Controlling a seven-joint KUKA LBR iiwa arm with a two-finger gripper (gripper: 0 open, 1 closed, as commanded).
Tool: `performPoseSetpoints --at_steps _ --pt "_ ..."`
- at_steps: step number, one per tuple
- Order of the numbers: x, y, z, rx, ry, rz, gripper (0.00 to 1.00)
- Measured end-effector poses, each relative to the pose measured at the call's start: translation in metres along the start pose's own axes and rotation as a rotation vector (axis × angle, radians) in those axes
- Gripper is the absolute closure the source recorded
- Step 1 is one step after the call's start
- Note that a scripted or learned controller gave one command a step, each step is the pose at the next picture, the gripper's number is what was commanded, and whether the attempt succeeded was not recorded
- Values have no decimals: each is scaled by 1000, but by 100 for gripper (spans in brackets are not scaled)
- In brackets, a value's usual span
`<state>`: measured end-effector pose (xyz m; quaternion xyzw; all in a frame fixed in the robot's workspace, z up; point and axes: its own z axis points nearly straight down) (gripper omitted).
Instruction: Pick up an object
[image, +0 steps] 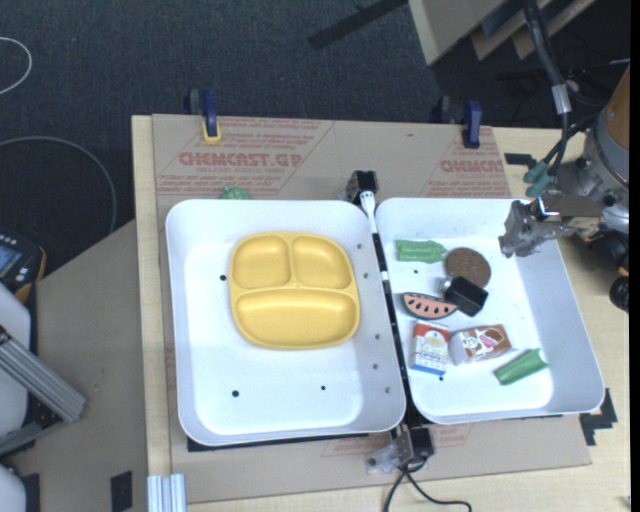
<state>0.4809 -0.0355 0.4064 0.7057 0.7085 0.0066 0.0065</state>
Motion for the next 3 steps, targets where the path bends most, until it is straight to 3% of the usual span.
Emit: performPoseSetpoints --at_steps 1,2,3 --pt "12 -3 55 24 1 4 100" --pt "-39 -7 154 30 -1 11 100" --pt "-49 105 228 17 -3 1 100"
